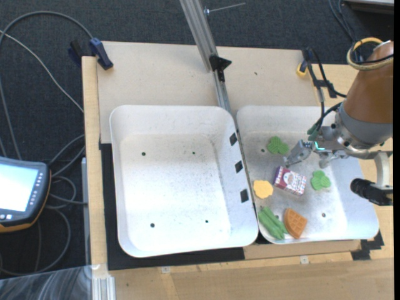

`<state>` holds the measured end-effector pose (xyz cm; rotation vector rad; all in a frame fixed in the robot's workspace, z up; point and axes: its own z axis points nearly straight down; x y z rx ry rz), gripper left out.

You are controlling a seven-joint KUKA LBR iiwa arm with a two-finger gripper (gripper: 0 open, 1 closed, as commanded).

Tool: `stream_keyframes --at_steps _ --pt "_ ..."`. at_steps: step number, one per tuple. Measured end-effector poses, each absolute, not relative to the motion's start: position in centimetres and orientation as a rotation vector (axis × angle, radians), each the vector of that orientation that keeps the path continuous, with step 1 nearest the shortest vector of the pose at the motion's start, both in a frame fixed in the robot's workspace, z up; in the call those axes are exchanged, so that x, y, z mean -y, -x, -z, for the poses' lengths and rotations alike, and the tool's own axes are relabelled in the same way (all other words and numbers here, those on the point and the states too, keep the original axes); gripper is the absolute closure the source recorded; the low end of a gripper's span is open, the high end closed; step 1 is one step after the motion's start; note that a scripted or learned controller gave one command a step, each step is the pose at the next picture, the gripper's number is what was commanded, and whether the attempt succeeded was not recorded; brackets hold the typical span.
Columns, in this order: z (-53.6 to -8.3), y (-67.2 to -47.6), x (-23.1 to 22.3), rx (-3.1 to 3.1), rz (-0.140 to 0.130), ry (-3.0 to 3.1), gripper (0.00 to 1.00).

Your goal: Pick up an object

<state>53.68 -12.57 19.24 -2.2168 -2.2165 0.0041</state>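
Hovering low over the right-hand bin (369, 227), the gripper (310, 155) sits among a scatter of small things, and the risk looks plain from where I stand: everything is packed close. A pink carton (290, 181) lies tilted just below the fingertips, with a green blob (277, 145) up to the left and another green piece (320, 180) to its right. If the fingers come down between them, I'd guess they nudge the carton aside or catch its edge and tip it, closing on nothing. The carton's slanted lie makes a clean pinch harder still.

Nearer the front wall rest a yellow lump (263, 189), a long green piece (271, 222) and an orange wedge (295, 222), well clear of the fingers. The left-hand bin (125, 120) holds nothing to go for.

The arm (370, 95) reaches in from the right, its wrist bent down and turned leftward. The fingers look spread apart, with nothing between them.
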Motion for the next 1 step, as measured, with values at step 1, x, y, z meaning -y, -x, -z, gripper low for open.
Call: stream_keyframes --at_steps 1 --pt "-19.46 -53.79 12.58 2.221 0.0 2.22 0.0"
